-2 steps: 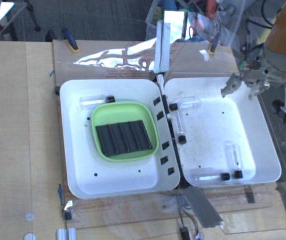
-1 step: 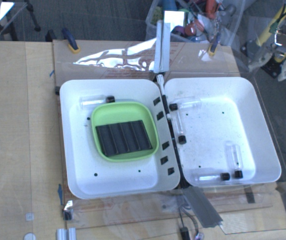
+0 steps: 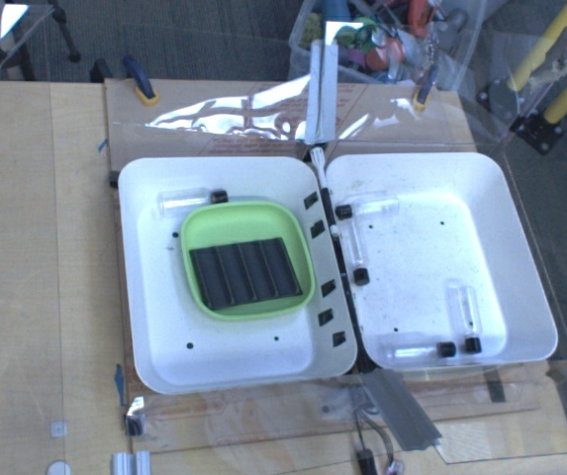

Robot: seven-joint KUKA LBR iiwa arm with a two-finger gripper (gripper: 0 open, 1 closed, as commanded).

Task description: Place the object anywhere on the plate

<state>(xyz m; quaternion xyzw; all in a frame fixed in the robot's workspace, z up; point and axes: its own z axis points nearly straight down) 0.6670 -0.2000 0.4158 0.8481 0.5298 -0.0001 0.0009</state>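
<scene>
Object: one black ribbed rectangular block point(image 3: 244, 274), four ridges, lying on the plate.
Plate: one square lime-green plastic plate point(image 3: 196, 231), in left shallow white bin point(image 3: 154, 344).
Bins: two; right white bin point(image 3: 506, 265) alongside.
Writing: none legible.

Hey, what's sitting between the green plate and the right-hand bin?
In the camera view, the inner wall of the left bin and the divider with its black clips lie between the green plate, which carries a dark ridged object, and the right bin.
</scene>
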